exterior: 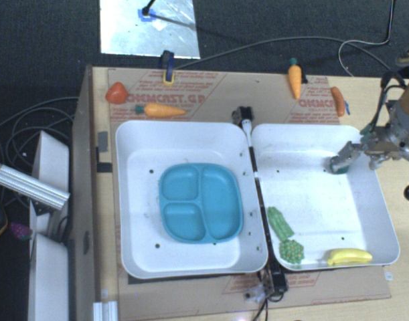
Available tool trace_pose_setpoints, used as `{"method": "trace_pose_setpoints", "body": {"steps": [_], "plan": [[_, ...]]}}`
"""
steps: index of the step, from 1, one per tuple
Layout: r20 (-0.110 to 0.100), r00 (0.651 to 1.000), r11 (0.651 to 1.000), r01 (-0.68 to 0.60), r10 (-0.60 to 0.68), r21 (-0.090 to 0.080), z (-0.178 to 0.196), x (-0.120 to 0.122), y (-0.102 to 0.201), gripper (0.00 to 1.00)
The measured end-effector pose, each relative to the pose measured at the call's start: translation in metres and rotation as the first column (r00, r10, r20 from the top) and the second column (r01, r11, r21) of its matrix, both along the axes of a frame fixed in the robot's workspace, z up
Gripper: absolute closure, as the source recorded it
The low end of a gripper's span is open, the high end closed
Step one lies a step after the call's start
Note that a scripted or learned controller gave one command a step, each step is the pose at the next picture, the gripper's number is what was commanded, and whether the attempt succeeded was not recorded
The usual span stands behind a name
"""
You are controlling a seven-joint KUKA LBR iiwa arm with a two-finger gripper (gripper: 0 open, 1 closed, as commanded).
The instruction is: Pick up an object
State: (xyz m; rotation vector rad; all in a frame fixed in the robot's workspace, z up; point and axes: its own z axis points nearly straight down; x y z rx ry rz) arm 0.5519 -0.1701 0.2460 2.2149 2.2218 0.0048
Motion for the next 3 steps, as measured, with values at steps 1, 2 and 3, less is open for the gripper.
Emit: {"method": "trace_pose_setpoints", "body": {"steps": [1,2,3], "plan": [[0.0,1.0,1.0,0.0,0.0,0.0,0.0,0.0,0.0,0.0],[0.0,1.0,1.0,0.0,0.0,0.0,0.0,0.0,0.0,0.0],[0.0,1.0,1.0,0.0,0.0,0.0,0.0,0.0,0.0,0.0]]}}
